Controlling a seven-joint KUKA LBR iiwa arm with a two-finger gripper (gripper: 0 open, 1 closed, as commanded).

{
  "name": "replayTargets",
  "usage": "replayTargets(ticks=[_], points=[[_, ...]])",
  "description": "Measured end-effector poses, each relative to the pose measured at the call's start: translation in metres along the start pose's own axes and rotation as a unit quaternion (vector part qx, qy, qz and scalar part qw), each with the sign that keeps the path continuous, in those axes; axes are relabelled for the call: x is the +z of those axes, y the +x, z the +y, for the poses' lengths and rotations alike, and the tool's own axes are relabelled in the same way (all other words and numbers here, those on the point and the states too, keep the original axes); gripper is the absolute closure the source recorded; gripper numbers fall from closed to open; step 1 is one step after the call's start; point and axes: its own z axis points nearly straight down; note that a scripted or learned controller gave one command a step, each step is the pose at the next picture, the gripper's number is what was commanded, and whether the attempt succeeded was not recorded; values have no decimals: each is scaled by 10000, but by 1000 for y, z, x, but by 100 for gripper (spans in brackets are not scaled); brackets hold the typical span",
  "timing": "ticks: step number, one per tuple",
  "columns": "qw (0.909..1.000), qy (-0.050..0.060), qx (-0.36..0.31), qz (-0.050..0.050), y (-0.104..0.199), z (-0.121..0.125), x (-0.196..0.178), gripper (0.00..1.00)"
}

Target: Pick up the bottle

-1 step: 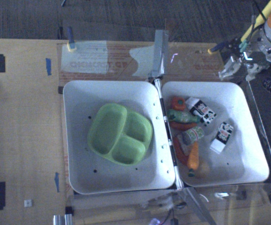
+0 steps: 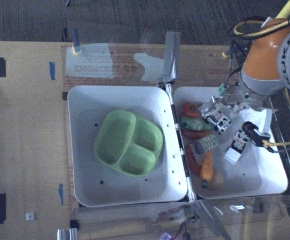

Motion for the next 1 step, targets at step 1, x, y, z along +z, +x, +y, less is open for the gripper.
replayTargets(ticks=[1], points=[[9998,4,190,3,-64,-60,-9,0]])
